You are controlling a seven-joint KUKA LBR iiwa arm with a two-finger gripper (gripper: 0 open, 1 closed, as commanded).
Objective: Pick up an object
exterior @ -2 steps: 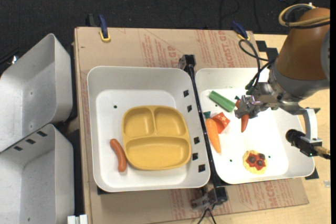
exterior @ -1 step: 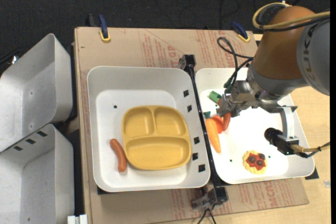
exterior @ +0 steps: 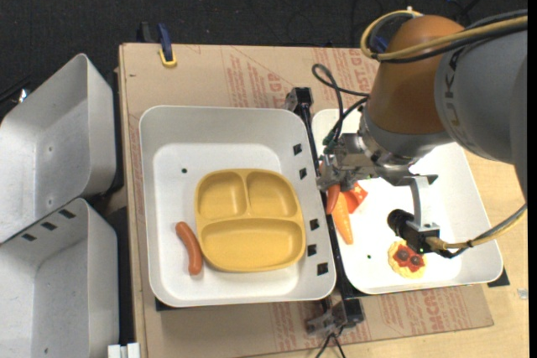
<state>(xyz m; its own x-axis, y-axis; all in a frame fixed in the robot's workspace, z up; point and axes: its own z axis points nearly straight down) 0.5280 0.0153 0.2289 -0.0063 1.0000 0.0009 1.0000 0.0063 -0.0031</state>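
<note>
Orange toy carrot (exterior: 341, 218) with a red-orange piece (exterior: 357, 195) lies at the right bin's (exterior: 470, 180) left edge, beneath the gripper (exterior: 340, 172); jaw state cannot be told. Red printing on the cardboard bench (exterior: 226, 67) is illegible. Left bin (exterior: 159, 180) holds a yellow divided plate (exterior: 249, 220) and sausage (exterior: 190, 246); dark floor behind.

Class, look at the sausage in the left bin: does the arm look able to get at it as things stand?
Probably yes. The sausage lies in the open on the left bin floor, beside the yellow divided plate, with nothing over it. The arm would have to cross over from the right bin.
</note>
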